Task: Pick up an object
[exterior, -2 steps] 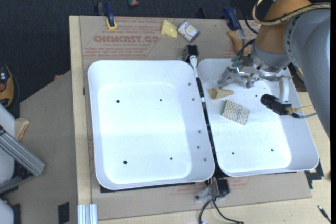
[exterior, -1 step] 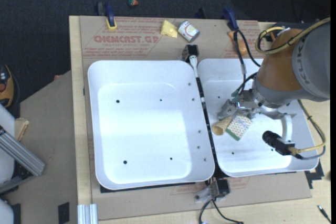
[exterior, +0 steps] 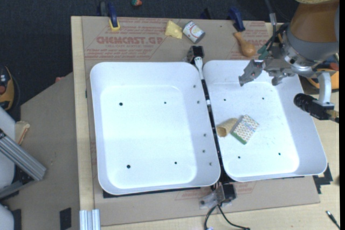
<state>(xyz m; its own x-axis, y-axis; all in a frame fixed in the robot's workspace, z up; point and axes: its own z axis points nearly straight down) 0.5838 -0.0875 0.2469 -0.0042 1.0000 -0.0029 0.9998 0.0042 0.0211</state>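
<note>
Grey two-finger gripper point(exterior: 263, 74) hovering open and empty over far edge of right shallow white plastic bin point(exterior: 302, 161), with green-edged patterned rectangular sponge point(exterior: 245, 129) lying mid-bin, touching tan wedge-shaped piece point(exterior: 227, 126), well apart from fingers.

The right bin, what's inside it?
Inside the right bin lie a patterned sponge with a green edge and a small tan piece, touching each other. The claw hangs above the bin's far end. What's under the sponge is covered.
</note>
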